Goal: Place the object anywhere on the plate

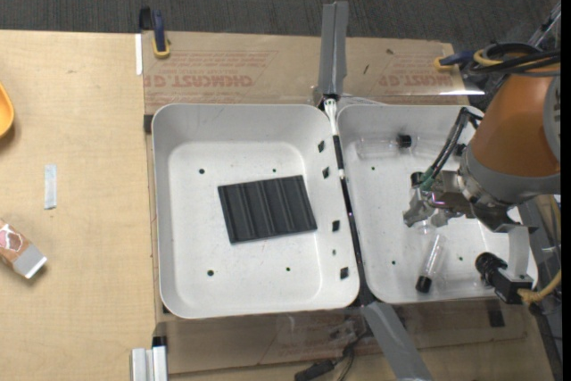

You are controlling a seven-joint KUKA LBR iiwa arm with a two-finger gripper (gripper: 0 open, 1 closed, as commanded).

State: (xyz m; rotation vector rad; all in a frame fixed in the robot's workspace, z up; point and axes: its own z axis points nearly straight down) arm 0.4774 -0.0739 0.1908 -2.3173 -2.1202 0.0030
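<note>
I saw the clear plastic tube with a black cap point(430, 260) lying at six o'clock of my gripper point(426, 211) (grip state unclear); it looked light, slippery, best pinched mid-barrel.

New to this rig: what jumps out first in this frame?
The dark ribbed plate lying flat in the middle of the left white bin stands out most. Next, the grey arm with its orange band reaching over the right bin, its gripper low above a small clear tube with a dark cap near that bin's front edge.
</note>
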